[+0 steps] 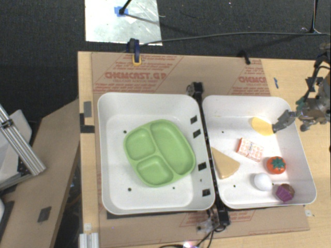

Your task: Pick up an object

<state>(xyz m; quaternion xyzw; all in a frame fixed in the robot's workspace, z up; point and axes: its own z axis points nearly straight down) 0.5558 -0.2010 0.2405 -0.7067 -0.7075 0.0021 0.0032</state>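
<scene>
Dark flooring surrounds the table, where two white bins sit side by side. Nearest the gripper is a yellow piece at the upper right of the right bin. Whether the jaws are open or closed I cannot tell. A good pick likely means centring over it, clear of the bin wall and the red-and-white box below.

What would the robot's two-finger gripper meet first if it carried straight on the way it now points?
Probably the yellow lemon-shaped toy in the right white bin: the gripper points left and down at it, though its height above is unclear.
</scene>
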